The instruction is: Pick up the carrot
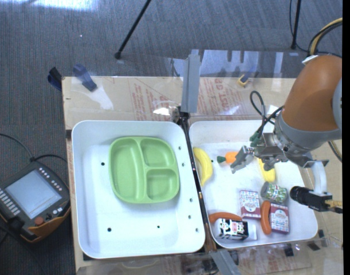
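You have the table (129, 96) carrying two white bins side by side; the left bin (94, 234) holds a green divided plate (144, 169), and the right bin (220, 132) holds the clutter; the grey arm (312, 105) with its orange band reaches in from the right over that bin. The gripper (242, 158) hangs low near the bin's middle, and you cannot tell from this angle whether it is apart or together; nothing is visibly between its tips. Next come the banana (203, 164) against the bin's left wall, two small red cartons (250, 204), a sausage-like piece (266, 216) and a dark packet (232, 228). Smallest is the carrot (228, 158): a short orange piece with a green end, lying between the banana and the gripper, just beside the gripper. It is probably a light, stiff, smooth toy, so it may skid; take it across its orange body, not the green tip.
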You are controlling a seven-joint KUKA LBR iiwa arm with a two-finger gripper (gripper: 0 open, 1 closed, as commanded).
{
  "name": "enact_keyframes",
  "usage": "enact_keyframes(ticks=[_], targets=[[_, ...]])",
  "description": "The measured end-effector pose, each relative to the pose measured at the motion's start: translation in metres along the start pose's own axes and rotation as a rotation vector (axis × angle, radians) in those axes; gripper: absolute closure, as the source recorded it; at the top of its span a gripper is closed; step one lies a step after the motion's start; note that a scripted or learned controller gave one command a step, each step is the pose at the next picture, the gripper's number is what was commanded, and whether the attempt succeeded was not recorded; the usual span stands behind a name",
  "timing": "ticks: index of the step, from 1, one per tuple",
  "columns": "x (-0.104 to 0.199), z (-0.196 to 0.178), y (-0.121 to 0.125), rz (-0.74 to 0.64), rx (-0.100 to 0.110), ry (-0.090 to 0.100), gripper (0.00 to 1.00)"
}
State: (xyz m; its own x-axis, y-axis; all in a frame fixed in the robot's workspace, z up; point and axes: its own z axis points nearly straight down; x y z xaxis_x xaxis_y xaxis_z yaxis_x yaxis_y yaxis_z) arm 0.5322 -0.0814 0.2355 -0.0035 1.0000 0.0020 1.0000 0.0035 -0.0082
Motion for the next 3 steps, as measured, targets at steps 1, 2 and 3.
enact_keyframes(ticks=[1, 2, 3], targets=[[-0.058, 0.079, 0.066, -0.012, -0.002, 0.0, 0.0], [-0.055, 0.149, 0.085, -0.068, -0.004, 0.0, 0.0], [-0.055, 0.141, 0.085, -0.065, -0.001, 0.003, 1.0]])
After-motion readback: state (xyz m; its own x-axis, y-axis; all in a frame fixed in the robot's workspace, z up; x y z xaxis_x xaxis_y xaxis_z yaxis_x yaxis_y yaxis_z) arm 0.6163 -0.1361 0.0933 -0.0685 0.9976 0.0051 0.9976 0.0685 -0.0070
